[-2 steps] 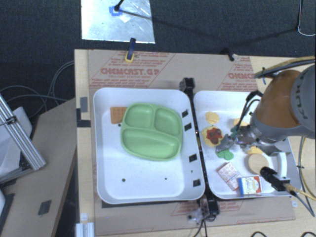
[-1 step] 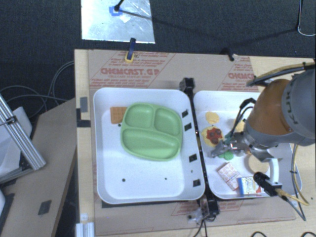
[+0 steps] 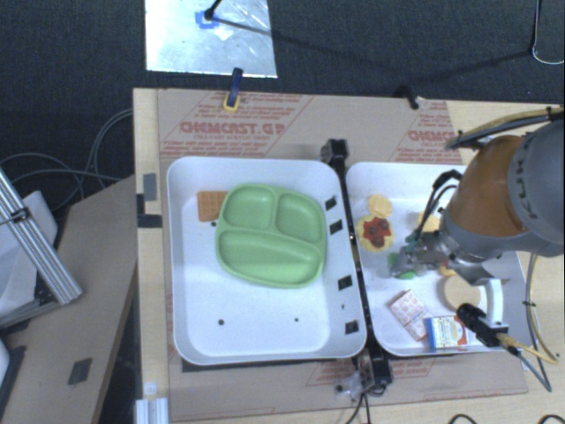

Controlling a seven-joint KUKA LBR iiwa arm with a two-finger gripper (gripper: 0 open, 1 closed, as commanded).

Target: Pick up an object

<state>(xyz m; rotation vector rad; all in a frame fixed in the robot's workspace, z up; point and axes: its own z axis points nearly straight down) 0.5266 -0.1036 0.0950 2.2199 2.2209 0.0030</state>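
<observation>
Low in the right bin, the end effector hovers near a red item and a yellow piece; I cannot tell its state. Closely grouped things risk a glancing miss, and a packet nearby might get nudged

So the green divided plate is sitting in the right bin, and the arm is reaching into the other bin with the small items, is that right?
Not quite. The camera view shows the green divided plate in the left bin, not the right one. The arm does reach into the other bin, the right bin, where the small items lie, with its hand low among them.
</observation>
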